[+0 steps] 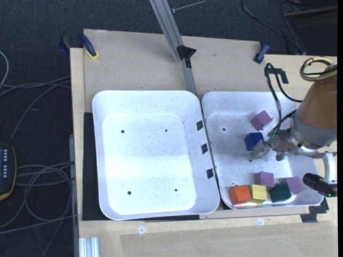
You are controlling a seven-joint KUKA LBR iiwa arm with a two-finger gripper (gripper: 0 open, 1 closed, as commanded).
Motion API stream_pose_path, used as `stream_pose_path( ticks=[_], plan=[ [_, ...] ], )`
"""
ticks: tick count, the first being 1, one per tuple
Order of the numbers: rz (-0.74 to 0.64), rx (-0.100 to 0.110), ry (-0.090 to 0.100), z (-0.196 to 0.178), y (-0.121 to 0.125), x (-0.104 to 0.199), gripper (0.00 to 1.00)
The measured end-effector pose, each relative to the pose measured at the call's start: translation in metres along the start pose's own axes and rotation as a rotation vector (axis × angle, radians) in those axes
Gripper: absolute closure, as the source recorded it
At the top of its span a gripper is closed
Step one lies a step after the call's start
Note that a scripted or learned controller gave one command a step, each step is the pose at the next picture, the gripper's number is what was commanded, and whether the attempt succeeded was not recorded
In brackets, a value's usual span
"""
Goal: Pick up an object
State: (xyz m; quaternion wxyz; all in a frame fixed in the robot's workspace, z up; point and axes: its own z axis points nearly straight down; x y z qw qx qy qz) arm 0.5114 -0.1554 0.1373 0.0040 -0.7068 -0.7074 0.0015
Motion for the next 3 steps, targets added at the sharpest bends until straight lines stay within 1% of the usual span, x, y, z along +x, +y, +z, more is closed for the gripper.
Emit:
stream_pose_path(
  ticks=[1, 2, 3],
  plan=[
    [0.000, -0.011, -0.003, -0.015, 0.002, -0.001, 1.00],
    [-0.001, -0.016, -0.006, -0.074, -0.004, 0.002, 1.00],
    [-0.001, -0.015, -0.006, -0.120, -0.003, 0.002, 1.00]
  ],
)
